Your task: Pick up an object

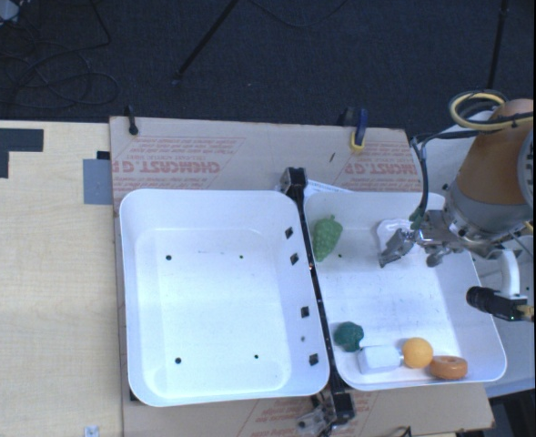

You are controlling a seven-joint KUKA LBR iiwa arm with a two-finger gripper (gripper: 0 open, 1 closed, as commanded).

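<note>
From the overhead camera view I see the two-finger metal gripper [411, 247] over the far part of the right white plastic bin [486, 353], its fingers apart and nothing between them. The nearest pick, I judge, is the pale green crumpled soft object [327, 236], lying to the gripper's left against the bin's left wall.
</note>
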